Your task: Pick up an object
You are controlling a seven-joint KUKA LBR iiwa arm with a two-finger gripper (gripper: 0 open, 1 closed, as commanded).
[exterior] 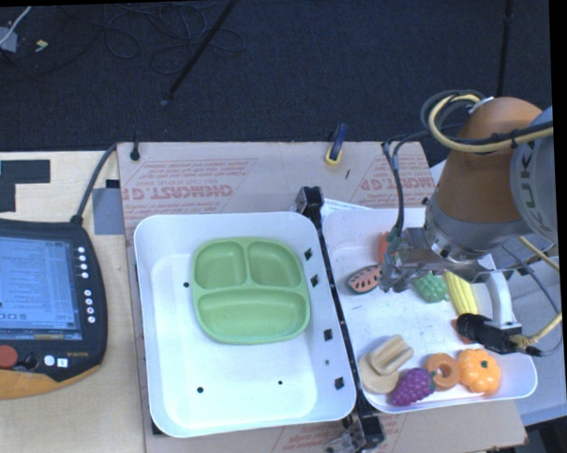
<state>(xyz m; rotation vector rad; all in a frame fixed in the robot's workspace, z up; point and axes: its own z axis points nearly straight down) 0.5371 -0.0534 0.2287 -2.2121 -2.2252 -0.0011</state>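
My gripper (396, 280) hangs low over the upper middle of the right bin (359, 229). A watermelon slice (365, 279) lies just to its left. A green toy (430, 287) and a yellow corn cob (462, 293) lie just to its right. A thin red-orange piece (383, 246) shows beside the wrist, partly hidden by it. Along the bin's front edge lie a tan bread piece (389, 355), purple grapes (412, 386), an orange ring (444, 369) and an orange pumpkin (479, 371). Nothing shows held in the gripper.
The left bin (168, 367) holds a green divided plate (251, 290). A black divider rail (326, 294) runs between the bins. A control pendant (38, 293) lies off the bench's left side. A blue and yellow clamp (335, 145) sits at the board's back edge.
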